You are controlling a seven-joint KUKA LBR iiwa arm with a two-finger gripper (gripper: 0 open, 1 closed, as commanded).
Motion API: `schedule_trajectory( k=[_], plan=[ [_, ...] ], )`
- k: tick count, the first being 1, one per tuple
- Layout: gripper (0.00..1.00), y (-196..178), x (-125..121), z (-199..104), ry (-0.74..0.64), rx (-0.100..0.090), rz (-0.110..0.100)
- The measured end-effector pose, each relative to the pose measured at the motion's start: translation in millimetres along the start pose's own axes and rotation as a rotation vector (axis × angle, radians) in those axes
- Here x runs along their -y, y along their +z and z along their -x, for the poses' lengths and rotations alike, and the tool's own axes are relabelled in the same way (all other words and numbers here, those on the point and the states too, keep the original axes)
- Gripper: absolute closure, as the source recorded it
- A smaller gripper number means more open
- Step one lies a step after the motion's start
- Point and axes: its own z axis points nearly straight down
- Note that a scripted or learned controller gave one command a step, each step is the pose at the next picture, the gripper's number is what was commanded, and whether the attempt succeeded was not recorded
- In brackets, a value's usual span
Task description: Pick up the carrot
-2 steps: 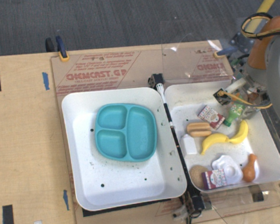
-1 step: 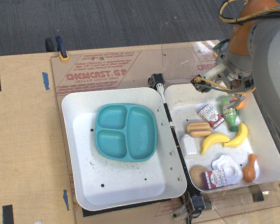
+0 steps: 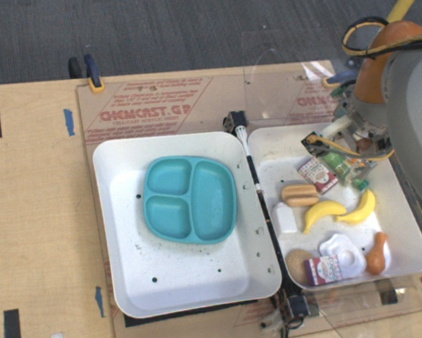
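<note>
Carrot (image 3: 377, 253) lies well below gripper (image 3: 341, 153).

Bins and their contents

Gripper (image 3: 337, 149) hangs over the right bin's (image 3: 409, 257) far end; bananas (image 3: 341, 211) just nearer, carrot (image 3: 377, 252) nearer still, tray (image 3: 189, 200) far left.

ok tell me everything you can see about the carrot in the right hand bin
The small orange carrot lies in the near right corner of the shallow white right-hand bin. It looks like smooth toy plastic, thick and rounded at its lower end, narrowing toward the top, and lies roughly along the bin's right wall. Its left side sits close against a white moulded piece; whether they touch is unclear. The two-finger gripper is far from it, at the bin's far end.
</note>
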Motion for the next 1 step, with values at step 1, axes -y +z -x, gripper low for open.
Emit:
schedule_trajectory(
  k=[1],
  plan=[
    [0.00,0.1,-5.1,23.5,0.063,-0.014,-0.006]
  ],
)
